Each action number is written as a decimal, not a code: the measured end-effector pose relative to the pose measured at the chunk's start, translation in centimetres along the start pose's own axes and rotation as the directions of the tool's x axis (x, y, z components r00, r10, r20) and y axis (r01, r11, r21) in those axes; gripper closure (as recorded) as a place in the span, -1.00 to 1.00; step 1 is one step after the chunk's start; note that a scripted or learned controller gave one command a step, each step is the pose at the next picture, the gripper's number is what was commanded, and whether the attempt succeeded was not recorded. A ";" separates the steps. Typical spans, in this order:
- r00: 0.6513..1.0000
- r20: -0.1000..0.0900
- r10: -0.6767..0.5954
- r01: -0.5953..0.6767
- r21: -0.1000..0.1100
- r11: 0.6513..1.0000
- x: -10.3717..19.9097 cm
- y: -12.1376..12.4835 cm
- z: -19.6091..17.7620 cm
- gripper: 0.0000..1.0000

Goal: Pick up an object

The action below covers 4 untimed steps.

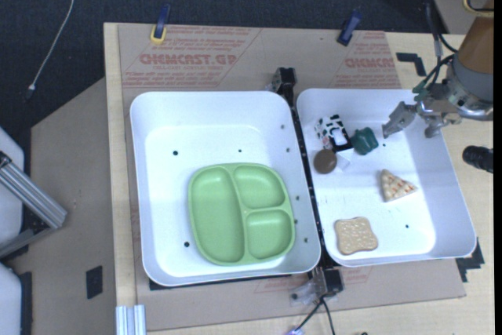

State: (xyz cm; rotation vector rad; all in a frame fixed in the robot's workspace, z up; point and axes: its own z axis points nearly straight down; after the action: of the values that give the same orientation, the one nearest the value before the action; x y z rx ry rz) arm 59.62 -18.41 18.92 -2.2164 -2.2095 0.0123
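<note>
Pincer (414,120): you see its fingers spread, gripping nothing, above the right bin (439,169) at 2 o'clock.
Objects: teal piece (365,141) lies near, at the pincer's 8 o'clock; pizza slice (397,186) at 6 o'clock.

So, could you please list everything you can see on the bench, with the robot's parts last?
Left bin: one, white, left.
Divided plate: one, green, in left bin.
Right bin: one, white, right.
Black-and-white toy: one, right bin, far left.
Teal object: one, beside that toy.
Brown round object: one, near the divider.
Pizza slice toy: one, tan, centre.
Toast toy: one, tan, near edge.
Clamps: two, blue, far edge.
Pincer: one, grey, above right bin's far side.
</note>
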 end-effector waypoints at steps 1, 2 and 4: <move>1.000 0.003 -0.003 0.003 -0.014 1.000 0.0 0.3 -0.8 -1.00; 1.000 0.000 -0.003 0.003 -0.006 1.000 0.8 -0.3 5.1 -1.00; 1.000 0.003 -0.003 0.003 -0.016 1.000 0.8 -0.2 9.0 1.00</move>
State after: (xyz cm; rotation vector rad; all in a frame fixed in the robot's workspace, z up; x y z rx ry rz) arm 59.30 -17.60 9.88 -2.2226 -2.2223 -0.0013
